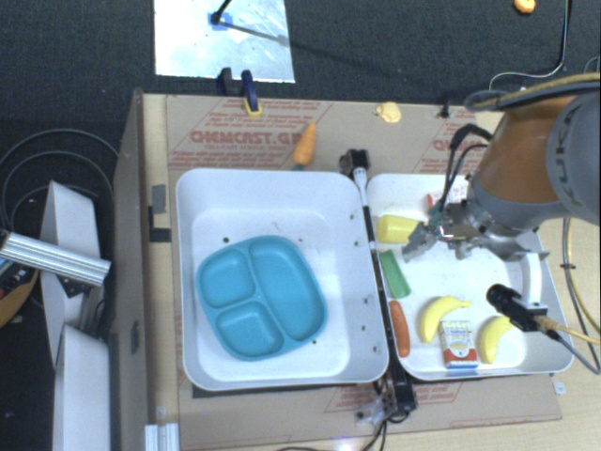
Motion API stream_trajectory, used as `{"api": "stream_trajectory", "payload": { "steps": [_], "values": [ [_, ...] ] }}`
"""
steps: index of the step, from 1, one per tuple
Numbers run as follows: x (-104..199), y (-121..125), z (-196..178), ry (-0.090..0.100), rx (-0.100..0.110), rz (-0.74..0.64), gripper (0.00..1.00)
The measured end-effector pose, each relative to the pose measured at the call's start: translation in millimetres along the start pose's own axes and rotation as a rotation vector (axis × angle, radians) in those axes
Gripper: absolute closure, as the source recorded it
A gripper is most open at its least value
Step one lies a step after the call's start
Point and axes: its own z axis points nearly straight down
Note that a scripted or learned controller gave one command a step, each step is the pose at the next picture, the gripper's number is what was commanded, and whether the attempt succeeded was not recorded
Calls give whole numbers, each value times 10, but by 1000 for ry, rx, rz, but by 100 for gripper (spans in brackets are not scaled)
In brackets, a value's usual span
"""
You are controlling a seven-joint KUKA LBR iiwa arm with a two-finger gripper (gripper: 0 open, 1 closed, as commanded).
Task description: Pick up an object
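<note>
Taking the yellow cup (397, 227) as landmark: well to its left, a blue divided tray (261, 295) lies in the left bin (202, 346). The cup lies on its side at the left edge of the right bin (413, 188), with a green piece (393, 273) just below it and an orange carrot-like piece (401, 328) lower down. Just right of the cup the gripper (424, 238) hangs low, its fingers apart with nothing between them. Further right and below lie two bananas (439, 314) and a small carton (457, 343). The approach seems in hand; the next move calls for settling over the cup and closing squarely, since it may roll
</note>
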Motion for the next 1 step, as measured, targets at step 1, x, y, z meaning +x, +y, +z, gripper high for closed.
{"api": "stream_trajectory", "payload": {
  "steps": [1],
  "values": [
    [-133, -597, 26, -2, -2, 8, 0]
  ]
}}
